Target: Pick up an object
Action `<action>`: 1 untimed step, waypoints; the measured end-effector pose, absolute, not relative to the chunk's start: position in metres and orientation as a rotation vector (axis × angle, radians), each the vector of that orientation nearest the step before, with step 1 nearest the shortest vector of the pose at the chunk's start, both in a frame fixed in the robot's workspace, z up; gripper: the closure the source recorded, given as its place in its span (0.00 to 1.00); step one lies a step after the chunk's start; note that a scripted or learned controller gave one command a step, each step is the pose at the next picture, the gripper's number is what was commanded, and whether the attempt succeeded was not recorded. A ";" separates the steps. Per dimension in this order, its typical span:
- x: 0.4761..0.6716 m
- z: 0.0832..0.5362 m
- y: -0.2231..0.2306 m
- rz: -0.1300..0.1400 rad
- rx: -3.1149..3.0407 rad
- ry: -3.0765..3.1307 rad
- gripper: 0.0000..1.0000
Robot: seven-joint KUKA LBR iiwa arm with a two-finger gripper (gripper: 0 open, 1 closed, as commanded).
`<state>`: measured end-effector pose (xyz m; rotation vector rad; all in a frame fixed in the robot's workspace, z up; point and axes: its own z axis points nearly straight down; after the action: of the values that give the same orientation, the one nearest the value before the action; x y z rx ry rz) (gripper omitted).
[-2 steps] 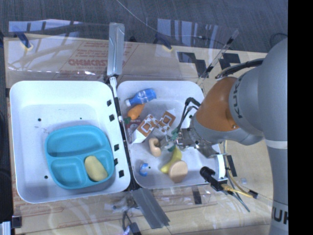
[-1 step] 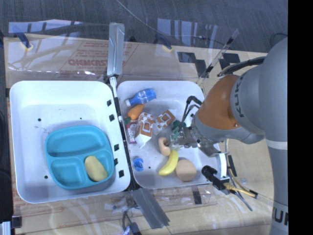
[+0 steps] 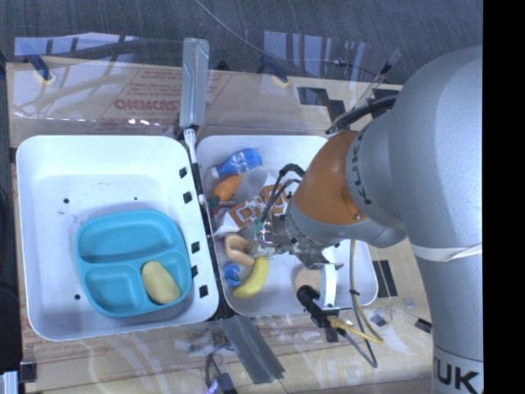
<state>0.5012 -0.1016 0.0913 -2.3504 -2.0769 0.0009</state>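
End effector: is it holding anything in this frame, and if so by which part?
Cannot be told. The end effector sits low in the right bin over the pile near the banana; its tips are hidden.

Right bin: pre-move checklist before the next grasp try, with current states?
1. Gripper over the right white bin: ok.
2. Finger state: cannot tell, wrist and cables hide it.
3. Object between fingers: cannot tell.
4. Targets in the bin: ok. Yellow banana near the front, blue-capped plastic bottle at the back, orange piece beside it.
5. Items packed along the left wall, touching: not ok for a clean single grasp.
6. Left white bin holds a teal divided tray with a yellow oval object in one compartment, apart from the arm: ok.
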 end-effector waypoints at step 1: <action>0.530 0.091 -0.096 0.005 -2.438 -1.976 1.00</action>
<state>0.5299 -0.0959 0.0911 -2.4376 -1.9757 0.0047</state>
